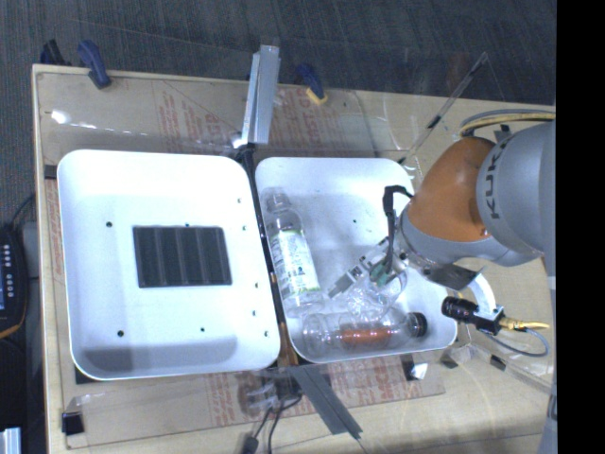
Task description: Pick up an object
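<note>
From above, the left bin (85,206) holds a dark ribbed panel (181,255). The right bin (321,173) holds an upright-lying clear bottle (290,249) and another bottle (364,329) along its near wall. The gripper (376,274) hangs just above crumpled clear plastic (364,299); its state I cannot tell.

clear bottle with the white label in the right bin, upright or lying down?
Lying down. The labelled bottle lies flat on the right bin floor, lengthwise along the bin's left wall.
</note>
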